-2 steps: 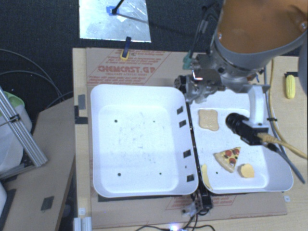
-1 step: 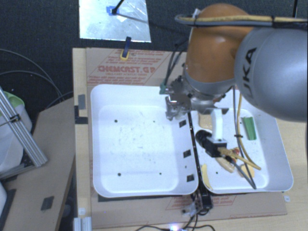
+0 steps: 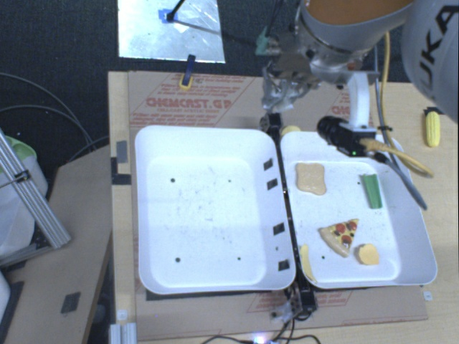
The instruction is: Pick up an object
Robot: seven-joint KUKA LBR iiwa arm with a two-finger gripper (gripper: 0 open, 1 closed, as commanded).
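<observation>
On the cardboard-topped bench (image 3: 215, 95), the gripper (image 3: 276, 113), whose grip state I cannot tell, hovers over the far rim between the bins, so a descent there risks striking the right white plastic bin (image 3: 423, 260) instead of reaching the tan bread-slice toy (image 3: 310, 178).

I see a brown board (image 3: 186, 100) with red print under the two white bins (image 3: 150, 192). Behind it a shiny metal sheet (image 3: 172, 20) lies on the dark floor. On the left I see an aluminium frame (image 3: 32, 199), and a small yellow clip (image 3: 186, 81) sits on the board's far edge.
</observation>
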